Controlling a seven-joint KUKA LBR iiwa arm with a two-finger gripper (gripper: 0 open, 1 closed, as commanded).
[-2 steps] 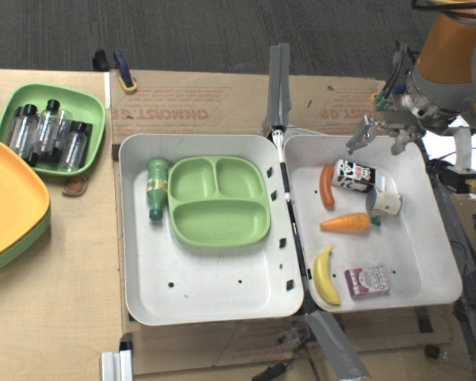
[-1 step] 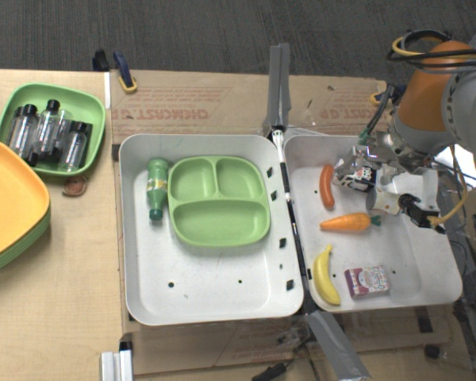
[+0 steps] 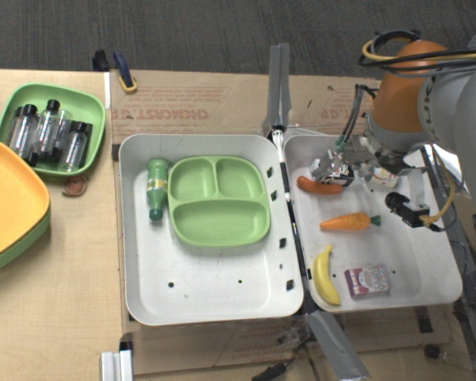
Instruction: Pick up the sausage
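Observation:
The sausage [image 3: 316, 186], reddish brown, lies in the right bin [image 3: 428, 280] near its far left corner. My gripper [image 3: 333, 168] is low over it, fingers pointing left and down, right at the sausage's upper right side. From this slant I cannot see how the fingers stand or whether they touch the sausage. The grey arm with its orange band [image 3: 404, 94] reaches in from the right.
In the right bin also lie a carrot [image 3: 347, 223], a banana [image 3: 325, 276] and a small pink packet [image 3: 366, 281]. The left bin [image 3: 206, 288] holds a green divided plate [image 3: 219, 200] and a green bottle [image 3: 156, 187]. A green tray of bottles [image 3: 51, 129] and stacked orange plates [image 3: 12, 209] sit left.

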